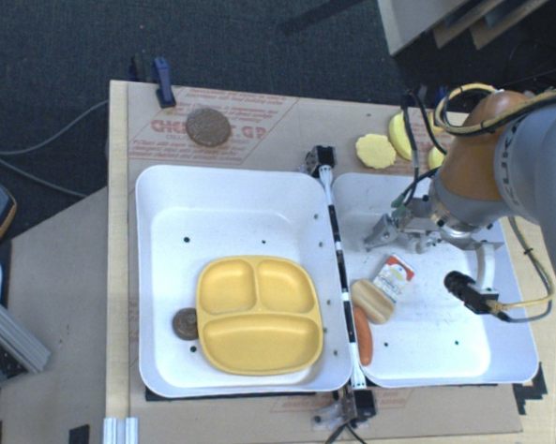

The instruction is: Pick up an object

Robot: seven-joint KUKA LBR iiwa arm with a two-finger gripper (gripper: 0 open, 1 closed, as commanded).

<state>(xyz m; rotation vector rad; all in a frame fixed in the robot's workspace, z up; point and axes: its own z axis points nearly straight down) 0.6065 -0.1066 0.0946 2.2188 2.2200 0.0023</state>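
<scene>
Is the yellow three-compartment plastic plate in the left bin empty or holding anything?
Empty. All three compartments of the yellow divided plate show bare yellow plastic; the brown round disc lies beside its left edge on the floor of the left white bin.

Look at the bench: you have a brown round disc lying on the printed cardboard behind the left bin, with a blue clamp at the back edge just left of it. Two yellow pieces sit on the board behind the right bin. A black clip grips the bins' shared rim at the back, another black clip at the front. Dark carpet surrounds the bench, with a grey cable trailing across it at your left.
</scene>
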